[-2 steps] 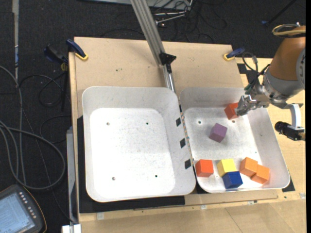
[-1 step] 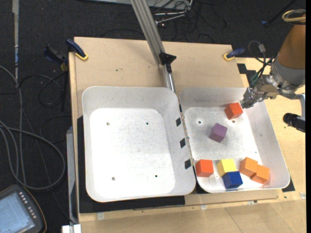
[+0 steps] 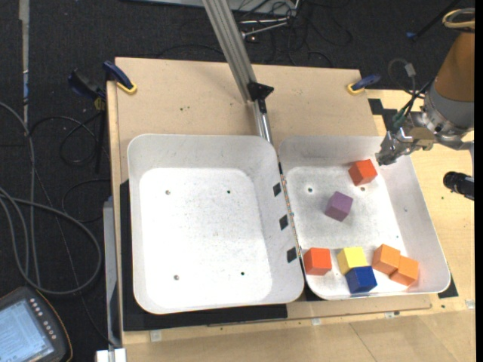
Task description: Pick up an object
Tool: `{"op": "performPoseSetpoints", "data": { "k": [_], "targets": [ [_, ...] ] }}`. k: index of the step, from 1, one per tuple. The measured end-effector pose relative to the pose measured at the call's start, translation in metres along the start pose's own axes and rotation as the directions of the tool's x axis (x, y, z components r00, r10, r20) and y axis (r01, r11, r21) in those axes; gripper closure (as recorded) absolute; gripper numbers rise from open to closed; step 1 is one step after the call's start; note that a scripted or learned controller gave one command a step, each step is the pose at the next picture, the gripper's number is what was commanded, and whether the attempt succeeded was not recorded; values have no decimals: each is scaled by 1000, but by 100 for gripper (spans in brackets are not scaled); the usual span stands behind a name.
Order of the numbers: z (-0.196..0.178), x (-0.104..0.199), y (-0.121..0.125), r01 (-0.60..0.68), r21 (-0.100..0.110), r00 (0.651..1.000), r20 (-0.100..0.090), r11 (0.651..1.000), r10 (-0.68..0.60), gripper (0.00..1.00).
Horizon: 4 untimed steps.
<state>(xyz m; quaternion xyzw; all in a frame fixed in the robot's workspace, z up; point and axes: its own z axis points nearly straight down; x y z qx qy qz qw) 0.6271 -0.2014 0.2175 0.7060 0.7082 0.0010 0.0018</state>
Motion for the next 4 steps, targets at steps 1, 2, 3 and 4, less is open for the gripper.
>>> {"op": "performPoseSetpoints", "data": {
  "k": [1, 2, 3, 4],
  "targets": [
    [5, 56, -19, 4, 5, 1000, -3, 1000, -4, 100],
    [-5, 113, -42, 5, 4, 1000, -4, 1000, -5, 100],
    [-17, 165, -69, 6, 5, 1000, -3, 1000, -5, 100],
    [-28, 215, -90, 6, 5, 1000, -4, 1000, -6, 100]
  ]
}}
